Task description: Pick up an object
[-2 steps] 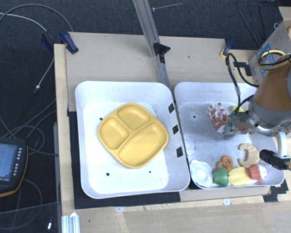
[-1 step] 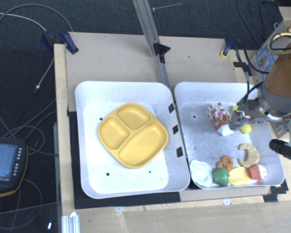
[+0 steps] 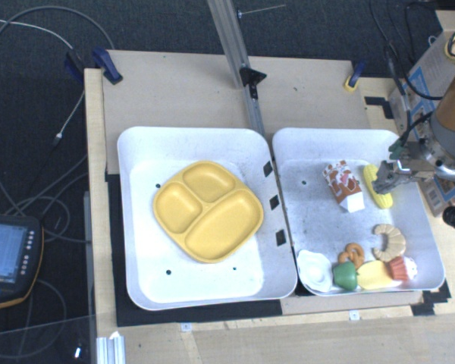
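We're barely started: the claw point(image 3: 389, 174) hangs right over the corn point(image 3: 378, 186) just right of the carton point(image 3: 343, 186), can't tell its state, and nothing's lifted yet.

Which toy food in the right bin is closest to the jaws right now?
The yellow corn cob, lying directly under the gripper at the bin's right side. The red-and-white carton sits further left; the rest cluster along the front edge.
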